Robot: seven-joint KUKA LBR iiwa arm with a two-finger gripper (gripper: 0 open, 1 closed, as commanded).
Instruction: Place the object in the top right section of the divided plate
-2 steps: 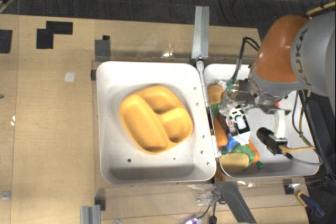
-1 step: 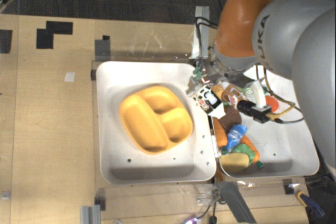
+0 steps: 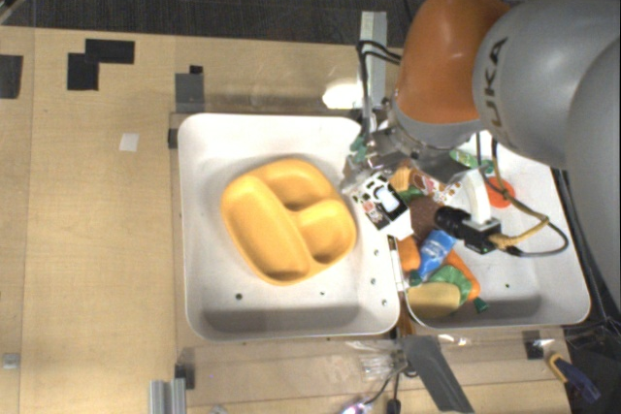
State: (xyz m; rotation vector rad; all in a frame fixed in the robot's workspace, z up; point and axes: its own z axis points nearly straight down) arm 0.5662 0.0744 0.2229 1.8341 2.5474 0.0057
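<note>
Two white bins are seen side by side on the bench [image 3: 87, 238], w/ a dark floor strip along the top. In the left bin [image 3: 209, 305] a yellow divided plate [image 3: 287, 219] is laid flat, approx. in the middle of the bin; three sunken parts are shown in it, one long part on the left and two smaller parts on the right. Nothing is seen inside any of the parts. The right bin [image 3: 553, 291] is filled w/ a heap of small toys [image 3: 441, 267], packed close together near the wall shared w/ the left bin: orange bits, a blue bit, a green bit and a tan lump at the front. Which toy is meant for the plate can't be told, but all of them are seen in the right bin, none on the plate. The grey arm [image 3: 543, 63] is reached in from the right, w/ its orange band [image 3: 441, 53] above the wrist. The gripper [image 3: 383, 199] is held low over the line between the two bins, just beside the plate's right edge and touching or nearly touching the toy heap. A white and black block w/ a red mark is seen at its tip. The jaws are hidden under the wrist, so it can't be told if they are clenched or released. A black and yellow cable [image 3: 514, 238] is draped across the right bin.
</note>
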